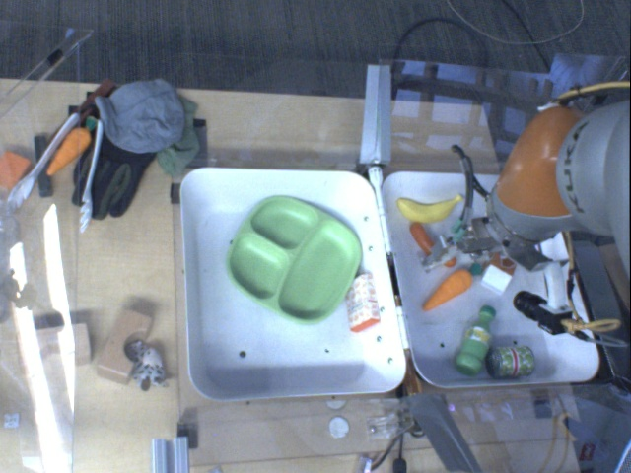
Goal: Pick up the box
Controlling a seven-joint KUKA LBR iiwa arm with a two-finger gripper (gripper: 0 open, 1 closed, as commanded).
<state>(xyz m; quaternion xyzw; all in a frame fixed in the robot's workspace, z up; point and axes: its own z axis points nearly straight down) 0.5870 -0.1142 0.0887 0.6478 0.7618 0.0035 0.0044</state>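
The green bottle [475, 339] and the can [511, 361] stand at the near edge of the right bin [582, 368]. The box [364, 302] lies in the left bin [197, 343], at 3 o'clock from the green plate [296, 256]. The tool [471, 241] is over the right bin by the carrot [449, 289] and banana [429, 207]. I cannot tell how open it is. It might grab a toy there and miss the box.

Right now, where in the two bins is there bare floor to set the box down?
Left bin: bare along the front, below the green plate, and the back-left corner. Right bin: crowded around banana, carrot, bottle and gripper.
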